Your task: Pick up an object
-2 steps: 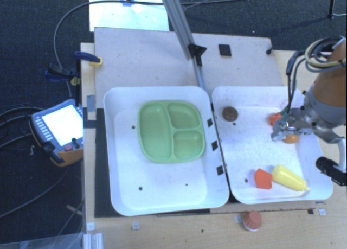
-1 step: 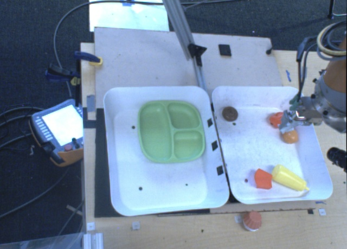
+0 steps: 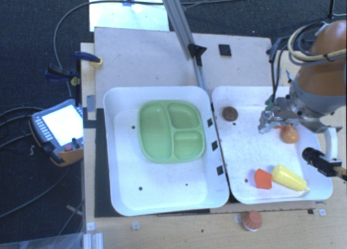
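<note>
The right bin [image 3: 238, 150] holds a brown ball [image 3: 230, 114] at its back left and an orange round fruit [image 3: 289, 134] toward the right. A red-orange piece [image 3: 263, 179] and a yellow cone-shaped object [image 3: 289, 178] lie near the front. My gripper [image 3: 270, 123] hangs over the right bin, just left of the orange fruit and close to it. Nothing is visibly held in it. The arm's orange band [image 3: 325, 58] sits above it at the right edge.
The left bin [image 3: 124, 188] carries a green divided plate [image 3: 171, 131]. A metal pole [image 3: 179, 17] slants over the back of the bench. A small round orange object [image 3: 251, 219] lies outside the bins at the front. A handheld pendant [image 3: 58, 131] rests at the far left.
</note>
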